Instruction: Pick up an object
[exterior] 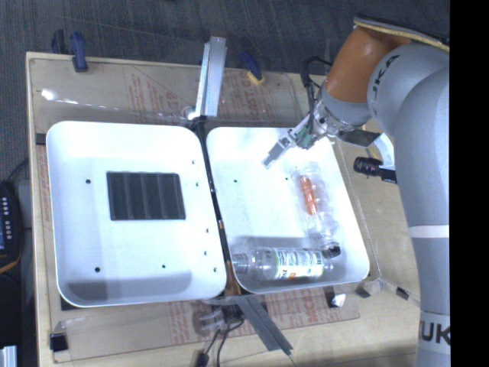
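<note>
We see a pale wooden worktop (46, 82) over dark carpet, carrying two glossy white bins. The left bin (69, 151) holds a dark ribbed rectangular panel (145, 196). In the right bin (244, 205) lie two clear plastic bottles: an orange-filled bottle (312, 197) by the right wall and a labelled bottle (283, 264) along the near wall. The gripper (276, 154) hovers over bare floor at the far end; we cannot tell whether it is parted or closed.

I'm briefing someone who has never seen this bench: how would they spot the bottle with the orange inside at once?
Start at the right-hand white bin, the one under the gripper. Along its right side lies a small clear bottle, running top to bottom of the view. Its orange filling sets it apart from the larger clear bottle, which has a printed label and lies crosswise along the bin's near edge.
</note>
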`<action>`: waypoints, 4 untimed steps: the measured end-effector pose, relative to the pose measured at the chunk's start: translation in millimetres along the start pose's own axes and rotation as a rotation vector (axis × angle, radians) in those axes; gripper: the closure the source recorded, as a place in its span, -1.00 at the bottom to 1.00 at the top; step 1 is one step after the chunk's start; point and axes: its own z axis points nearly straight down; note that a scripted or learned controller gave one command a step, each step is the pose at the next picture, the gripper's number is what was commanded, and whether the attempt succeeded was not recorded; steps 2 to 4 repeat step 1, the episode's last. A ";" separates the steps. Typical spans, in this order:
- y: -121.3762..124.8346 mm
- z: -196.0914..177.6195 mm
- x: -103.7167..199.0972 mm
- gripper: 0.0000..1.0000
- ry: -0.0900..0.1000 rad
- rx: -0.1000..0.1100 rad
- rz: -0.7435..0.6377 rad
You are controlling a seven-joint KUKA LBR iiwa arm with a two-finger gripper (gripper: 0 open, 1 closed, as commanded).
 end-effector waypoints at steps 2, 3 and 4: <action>-38.7 -5.8 24.4 -1.00 0.002 0.002 -0.074; -38.7 -5.8 24.4 -1.00 0.002 0.002 -0.074; -38.7 -5.8 24.4 -1.00 0.002 0.002 -0.074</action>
